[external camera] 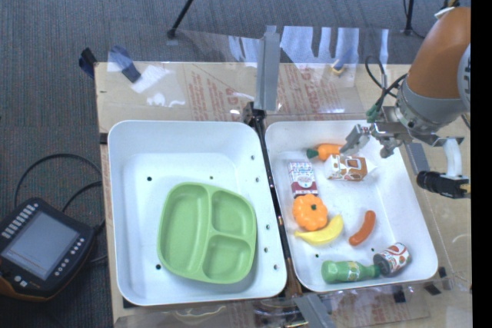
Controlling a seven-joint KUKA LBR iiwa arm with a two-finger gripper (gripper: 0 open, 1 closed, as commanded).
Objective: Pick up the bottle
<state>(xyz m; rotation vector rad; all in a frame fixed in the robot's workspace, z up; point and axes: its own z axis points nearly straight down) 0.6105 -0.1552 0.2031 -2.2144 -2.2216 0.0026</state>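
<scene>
Lying on its side near the front edge of the right bin (400, 165), the green bottle (348, 270) points its neck toward a small can (392, 258) just beside it. Farther back in the same bin sit a red sausage (362, 227), a yellow banana (321, 232) touching an orange pumpkin (309, 212), a small upright carton (302, 178), a carrot (325, 151) and a juice box (347, 167). The fingers (374, 139) hang over the far part of this bin, spread apart with nothing between them, just above the juice box and carrot and well apart from the bottle. The grey arm (438, 65) with its orange band reaches in from the right. In the left bin (134, 165) rests a green divided plate (207, 233). Both bins stand on the counter (192, 88).
</scene>
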